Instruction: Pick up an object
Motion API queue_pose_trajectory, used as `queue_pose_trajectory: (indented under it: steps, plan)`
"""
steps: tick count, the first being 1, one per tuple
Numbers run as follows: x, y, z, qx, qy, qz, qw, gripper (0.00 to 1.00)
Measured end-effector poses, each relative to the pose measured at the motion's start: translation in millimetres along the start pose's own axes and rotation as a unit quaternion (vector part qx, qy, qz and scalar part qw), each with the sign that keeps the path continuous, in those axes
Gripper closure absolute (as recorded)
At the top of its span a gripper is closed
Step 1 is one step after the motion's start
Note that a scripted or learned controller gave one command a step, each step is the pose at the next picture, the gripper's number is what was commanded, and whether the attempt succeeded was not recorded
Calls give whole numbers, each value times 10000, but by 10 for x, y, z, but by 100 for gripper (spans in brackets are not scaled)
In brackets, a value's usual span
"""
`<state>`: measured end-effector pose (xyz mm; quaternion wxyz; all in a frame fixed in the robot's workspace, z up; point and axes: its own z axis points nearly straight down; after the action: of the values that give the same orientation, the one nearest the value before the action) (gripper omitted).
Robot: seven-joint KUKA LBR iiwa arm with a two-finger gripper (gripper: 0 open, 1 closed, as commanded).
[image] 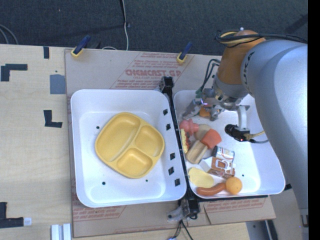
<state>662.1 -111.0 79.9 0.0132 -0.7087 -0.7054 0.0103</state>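
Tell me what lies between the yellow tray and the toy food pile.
In the camera view, the bins' adjoining white walls, joined by black clips, separate the yellow tray from the food pile.

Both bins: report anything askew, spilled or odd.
The yellow tray lies turned at an angle to the left bin's walls. In the right bin the toy food is heaped against the left wall, not spread out. Nothing looks spilled or damaged.

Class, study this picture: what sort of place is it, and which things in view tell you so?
Probably a robotics lab test bench, not a kitchen. A grey arm reaches over two white bins, the board under them is held by clamps, and the contents are toy food and a yellow divided plate.
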Motion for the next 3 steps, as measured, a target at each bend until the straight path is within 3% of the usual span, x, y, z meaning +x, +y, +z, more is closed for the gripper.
queue_pose_trajectory:
  steps: [1,2,3]
  plan:
    - [6,0,-1,-2,-6,1,10000,0]
    - [13,-15,-73,42,6,-7,10000,100]
    - [11,-9,-77,29,2,-8,10000,0]
